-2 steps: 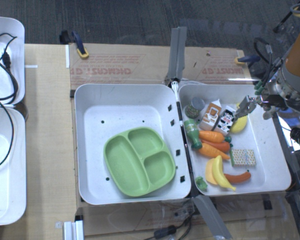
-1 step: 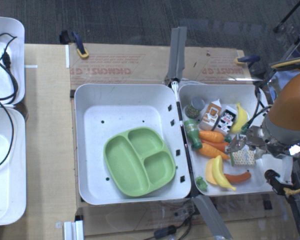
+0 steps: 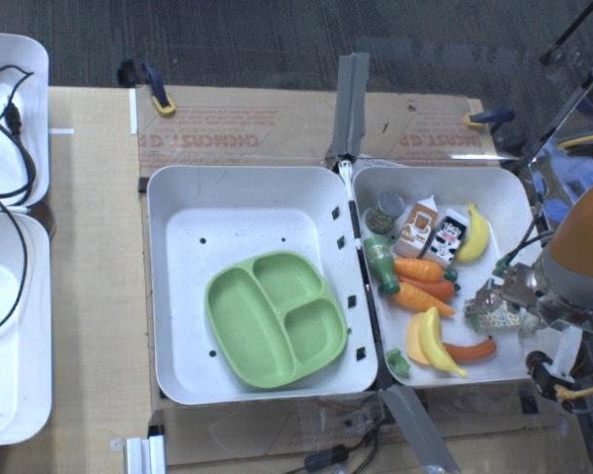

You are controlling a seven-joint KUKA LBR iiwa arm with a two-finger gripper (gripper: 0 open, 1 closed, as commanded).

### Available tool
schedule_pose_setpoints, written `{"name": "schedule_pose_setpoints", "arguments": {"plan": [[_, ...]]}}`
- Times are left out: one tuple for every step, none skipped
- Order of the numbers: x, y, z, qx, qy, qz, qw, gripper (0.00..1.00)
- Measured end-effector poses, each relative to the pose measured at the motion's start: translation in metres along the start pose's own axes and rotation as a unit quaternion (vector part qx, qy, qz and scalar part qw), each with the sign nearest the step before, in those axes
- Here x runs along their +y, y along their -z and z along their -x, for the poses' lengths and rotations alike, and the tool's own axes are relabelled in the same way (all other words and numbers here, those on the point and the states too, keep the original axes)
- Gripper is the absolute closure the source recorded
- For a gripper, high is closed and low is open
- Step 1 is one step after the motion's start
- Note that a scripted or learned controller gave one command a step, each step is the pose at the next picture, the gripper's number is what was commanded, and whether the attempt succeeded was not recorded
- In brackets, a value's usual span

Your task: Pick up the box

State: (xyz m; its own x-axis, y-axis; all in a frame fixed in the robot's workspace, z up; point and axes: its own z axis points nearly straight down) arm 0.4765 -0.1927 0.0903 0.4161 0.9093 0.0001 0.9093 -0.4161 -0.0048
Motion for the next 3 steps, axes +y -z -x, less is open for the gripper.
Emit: {"name": "schedule_pose_setpoints", "arguments": {"plan": [[-0.0022, 0.0072, -0.0053, 0.004, 0.002, -0.006, 1.0000, 1.00], [-0.0041, 0.0004, -0.0101, 0.001, -0.018, 0.000, 0.9998, 1.00], [-0.0039, 0.0005, -0.0093, 0.000, -0.019, 0.000, 0.9998, 0.00]]}}
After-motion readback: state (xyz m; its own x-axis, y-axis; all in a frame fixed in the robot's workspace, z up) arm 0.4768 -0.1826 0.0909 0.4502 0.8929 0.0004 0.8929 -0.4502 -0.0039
